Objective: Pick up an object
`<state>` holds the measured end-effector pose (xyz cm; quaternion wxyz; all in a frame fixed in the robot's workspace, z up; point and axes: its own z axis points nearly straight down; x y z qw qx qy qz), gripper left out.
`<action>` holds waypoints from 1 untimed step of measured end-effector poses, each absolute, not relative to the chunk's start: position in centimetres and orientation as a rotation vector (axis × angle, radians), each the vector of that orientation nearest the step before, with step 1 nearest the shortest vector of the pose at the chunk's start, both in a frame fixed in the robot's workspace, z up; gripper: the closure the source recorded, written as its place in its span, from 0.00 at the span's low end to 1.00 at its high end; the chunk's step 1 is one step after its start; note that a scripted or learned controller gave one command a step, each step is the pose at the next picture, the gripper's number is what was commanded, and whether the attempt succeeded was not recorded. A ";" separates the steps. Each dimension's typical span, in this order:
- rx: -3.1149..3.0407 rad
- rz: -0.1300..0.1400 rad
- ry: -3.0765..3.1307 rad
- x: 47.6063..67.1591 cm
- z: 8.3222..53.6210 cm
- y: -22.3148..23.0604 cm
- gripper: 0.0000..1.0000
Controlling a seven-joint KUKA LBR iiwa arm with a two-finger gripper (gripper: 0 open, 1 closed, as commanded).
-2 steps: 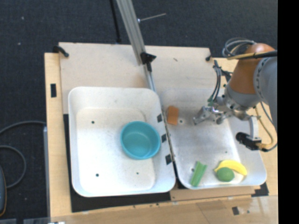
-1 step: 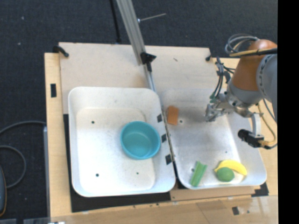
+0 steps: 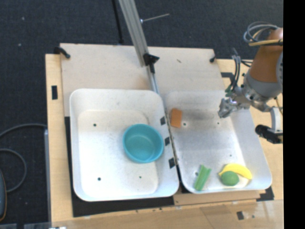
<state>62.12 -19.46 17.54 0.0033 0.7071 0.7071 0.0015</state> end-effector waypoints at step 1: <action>2.218 0.005 2.216 61.8 22.4 -20.3 1.00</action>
